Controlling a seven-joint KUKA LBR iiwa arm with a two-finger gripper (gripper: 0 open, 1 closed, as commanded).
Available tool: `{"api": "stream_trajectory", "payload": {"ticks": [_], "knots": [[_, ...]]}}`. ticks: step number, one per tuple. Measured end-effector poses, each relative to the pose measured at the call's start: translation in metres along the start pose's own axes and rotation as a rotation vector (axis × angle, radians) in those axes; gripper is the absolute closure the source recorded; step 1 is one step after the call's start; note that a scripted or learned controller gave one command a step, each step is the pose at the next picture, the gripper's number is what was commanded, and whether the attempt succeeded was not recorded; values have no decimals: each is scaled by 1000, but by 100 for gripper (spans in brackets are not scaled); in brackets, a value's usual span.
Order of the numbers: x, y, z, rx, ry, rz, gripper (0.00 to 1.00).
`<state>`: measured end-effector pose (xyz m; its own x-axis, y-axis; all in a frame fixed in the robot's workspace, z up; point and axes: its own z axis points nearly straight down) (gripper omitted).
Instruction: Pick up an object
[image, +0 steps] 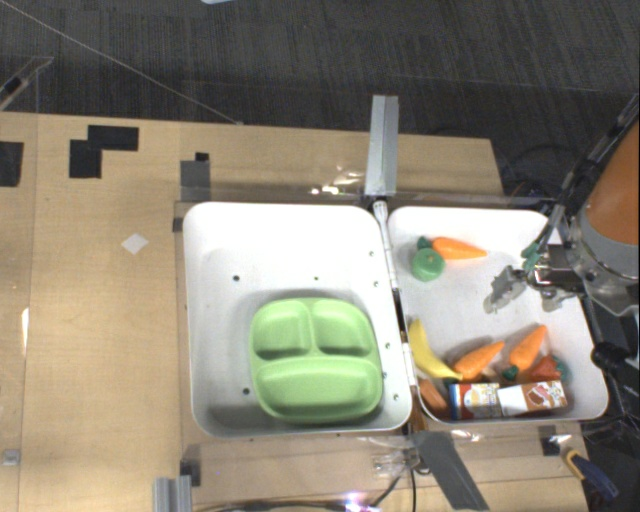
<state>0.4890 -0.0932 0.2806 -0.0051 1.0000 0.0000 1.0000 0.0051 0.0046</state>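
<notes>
Toys all sit in right bin (460, 300): carrot with green top (445, 253) near far left corner, banana (427, 353) by left wall, two more carrots (505, 351) mid-front, small bottle with red label (515, 399) lying flat along near wall. Gripper (503, 288) hangs over open patch of right bin, between far carrot and front pile. Fingers look slightly parted, nothing between them as far as I can see. Left bin (230, 250) holds green divided tray (316, 357), three compartments, upright, toward near side.
</notes>
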Motion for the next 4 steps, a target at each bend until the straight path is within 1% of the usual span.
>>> {"api": "stream_trajectory", "payload": {"ticks": [1,2,3,4], "knots": [[-59,-2,85,1,-1,-80,0],[-21,2,121,0,0,-276,0],[-7,-2,174,1,1,-490,0],[-22,73,189,-14,-4,-518,0]]}}
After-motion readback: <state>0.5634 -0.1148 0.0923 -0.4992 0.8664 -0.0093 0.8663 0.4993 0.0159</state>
